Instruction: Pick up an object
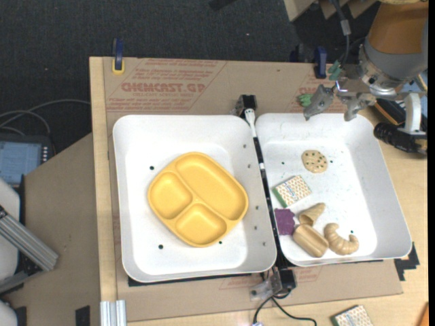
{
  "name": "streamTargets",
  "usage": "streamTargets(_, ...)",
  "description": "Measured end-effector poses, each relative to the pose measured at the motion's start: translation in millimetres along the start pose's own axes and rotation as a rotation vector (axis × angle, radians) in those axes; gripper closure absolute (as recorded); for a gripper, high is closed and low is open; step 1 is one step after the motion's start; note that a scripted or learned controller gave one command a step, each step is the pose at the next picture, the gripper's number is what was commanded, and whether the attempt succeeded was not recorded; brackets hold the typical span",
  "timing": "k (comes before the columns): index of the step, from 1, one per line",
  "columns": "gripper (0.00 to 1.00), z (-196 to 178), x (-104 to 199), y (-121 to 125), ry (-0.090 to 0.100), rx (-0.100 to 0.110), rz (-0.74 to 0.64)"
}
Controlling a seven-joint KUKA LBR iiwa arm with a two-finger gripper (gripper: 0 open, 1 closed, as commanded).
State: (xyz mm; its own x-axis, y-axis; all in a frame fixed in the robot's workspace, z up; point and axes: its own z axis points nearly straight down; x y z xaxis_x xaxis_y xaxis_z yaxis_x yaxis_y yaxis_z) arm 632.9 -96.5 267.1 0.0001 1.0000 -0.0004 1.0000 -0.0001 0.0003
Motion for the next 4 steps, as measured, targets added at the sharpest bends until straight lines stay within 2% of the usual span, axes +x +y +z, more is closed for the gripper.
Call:
streamTargets(1,0.0,108.6,-29.5,-64.6,0.003,0.013,0.005)
streamTargets(2,0.0,185.1,-9.0,-157.8,0.001,0.005,0.004)
streamTargets(3,0.0,182.5,5.4,-108.8,-0.001,-0.004,-0.003)
streamTargets(4,1.0,172.1,3.7,-110.5,-0.002,-0.005,0.001)
